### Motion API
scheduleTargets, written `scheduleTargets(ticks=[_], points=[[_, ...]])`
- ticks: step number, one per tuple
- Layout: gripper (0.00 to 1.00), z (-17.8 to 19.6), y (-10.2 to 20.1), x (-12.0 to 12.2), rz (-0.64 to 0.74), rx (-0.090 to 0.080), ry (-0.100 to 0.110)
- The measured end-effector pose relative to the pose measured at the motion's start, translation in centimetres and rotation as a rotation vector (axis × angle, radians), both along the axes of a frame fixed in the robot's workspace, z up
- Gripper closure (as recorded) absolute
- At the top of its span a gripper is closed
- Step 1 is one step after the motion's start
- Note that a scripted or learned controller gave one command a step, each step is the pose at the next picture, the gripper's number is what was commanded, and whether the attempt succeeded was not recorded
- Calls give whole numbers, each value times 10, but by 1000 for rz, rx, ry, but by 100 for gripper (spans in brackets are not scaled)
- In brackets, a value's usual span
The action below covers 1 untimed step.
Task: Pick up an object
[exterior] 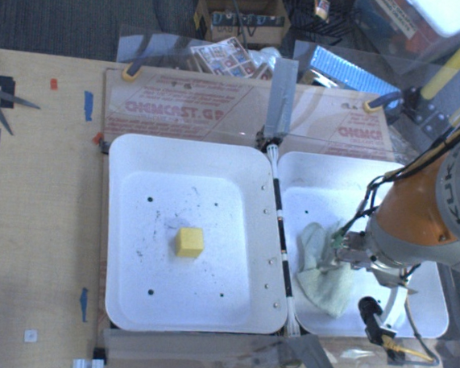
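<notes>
A small yellow block (189, 242) rests near the middle of the left bin (135, 162). In the right bin (328, 176) lies a crumpled pale green cloth (320, 277). The arm comes in from the right with its orange band over the right bin. My gripper (338, 250) points down at the upper right part of the cloth, its tips low against the folds. The wrist body hides the fingers.
A clear sheet with red lettering (189, 106) lies behind the bins. A grey divider post (281, 95) stands between them at the back. Cables and a black connector (371, 314) hang at the right bin's front. Wooden bench spreads to the left.
</notes>
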<state>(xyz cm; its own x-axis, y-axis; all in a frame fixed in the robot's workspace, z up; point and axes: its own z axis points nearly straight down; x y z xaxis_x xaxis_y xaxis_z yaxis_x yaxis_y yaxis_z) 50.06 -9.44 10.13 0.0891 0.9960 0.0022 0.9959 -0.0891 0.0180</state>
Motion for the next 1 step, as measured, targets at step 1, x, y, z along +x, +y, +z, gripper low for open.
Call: scheduleTargets(ticks=[1], points=[[100, 82, 69, -22, -389, 2, 20]])
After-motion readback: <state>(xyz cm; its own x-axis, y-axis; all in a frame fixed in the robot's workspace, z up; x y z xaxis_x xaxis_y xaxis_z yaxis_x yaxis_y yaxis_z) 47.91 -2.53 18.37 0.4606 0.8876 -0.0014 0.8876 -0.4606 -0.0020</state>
